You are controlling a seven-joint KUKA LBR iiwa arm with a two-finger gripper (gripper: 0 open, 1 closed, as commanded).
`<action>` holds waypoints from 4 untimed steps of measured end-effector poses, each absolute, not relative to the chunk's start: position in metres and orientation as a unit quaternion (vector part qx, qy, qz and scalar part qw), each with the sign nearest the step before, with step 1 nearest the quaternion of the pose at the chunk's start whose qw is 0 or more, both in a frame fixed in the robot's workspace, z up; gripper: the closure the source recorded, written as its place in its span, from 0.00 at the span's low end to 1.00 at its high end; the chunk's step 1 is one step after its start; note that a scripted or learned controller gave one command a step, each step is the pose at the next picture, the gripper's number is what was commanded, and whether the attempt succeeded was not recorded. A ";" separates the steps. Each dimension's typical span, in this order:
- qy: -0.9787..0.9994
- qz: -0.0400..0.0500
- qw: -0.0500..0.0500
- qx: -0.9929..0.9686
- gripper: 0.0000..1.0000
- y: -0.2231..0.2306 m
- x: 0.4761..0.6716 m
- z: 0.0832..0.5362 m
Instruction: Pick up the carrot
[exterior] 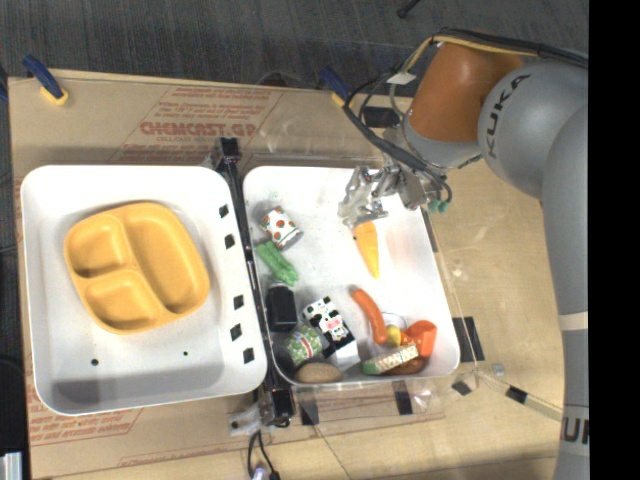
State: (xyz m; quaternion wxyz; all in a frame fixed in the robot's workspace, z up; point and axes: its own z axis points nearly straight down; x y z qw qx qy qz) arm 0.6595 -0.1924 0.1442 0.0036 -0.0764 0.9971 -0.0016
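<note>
The orange carrot point(369, 247) is in the right bin point(320, 183), toward its upper right, pointing tip-down in the view. Its thick end sits between the metal fingers of my gripper point(364, 211), which is shut on it. A faint shadow falls on the bin floor just right of the carrot. The grey arm with its orange band point(455, 93) reaches in from the upper right above the bin's far corner.
Several toys lie in the right bin: a small red-and-white can point(281, 228), a green pod point(276, 264), a black block point(281, 308), a cow-print box point(328, 321), a red sausage point(366, 313) and others along the near wall. A yellow divided tray point(135, 266) fills the left bin point(60, 368).
</note>
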 end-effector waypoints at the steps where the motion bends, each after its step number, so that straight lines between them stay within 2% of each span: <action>1: 0.985 0.000 0.001 -0.171 1.00 -0.160 0.566 0.148; 2: 0.985 0.000 0.001 -0.171 0.00 -0.160 0.566 0.148; 3: 0.989 0.001 -0.001 -0.148 0.00 -0.168 0.601 0.090; 4: 0.989 -0.001 0.004 -0.151 1.00 -0.166 0.605 0.104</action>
